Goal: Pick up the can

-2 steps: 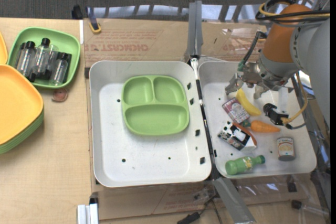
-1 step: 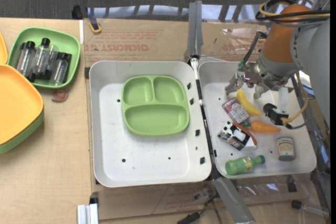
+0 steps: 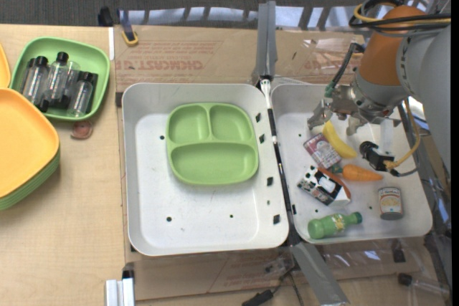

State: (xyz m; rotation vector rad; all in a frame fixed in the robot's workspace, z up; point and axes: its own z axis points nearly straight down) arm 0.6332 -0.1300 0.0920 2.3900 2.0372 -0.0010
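At far left on the wooden surface (image 3: pixel 79 226) sits a stack of orange plates (image 3: pixel 21 147). Beside it, a small green tray (image 3: pixel 61 79) carries several clear bottles with black caps (image 3: pixel 57 82). A small reddish item (image 3: pixel 82 130) lies just below that tray.

The left white bin (image 3: pixel 143 226) holds one green divided plate (image 3: pixel 212 143), lying flat in its upper half.

The right white bin (image 3: pixel 294 111) holds the remaining items. A wrapped packet (image 3: pixel 320 150) lies beside a yellow banana (image 3: pixel 337 140). Below them rests a small black and white box (image 3: pixel 320 186), touching an orange carrot (image 3: pixel 361 173). A green bottle (image 3: pixel 333 224) lies on its side near the front wall. The can (image 3: pixel 390 202) stands upright toward the bin's right front corner, apart from the other items and untouched.

The hand (image 3: pixel 338 116) hangs over the rear of the right bin, just above the banana, well apart from the can. Its fingers (image 3: pixel 320 116) stand apart, nothing between them. The orange band (image 3: pixel 384 46) shows above it.
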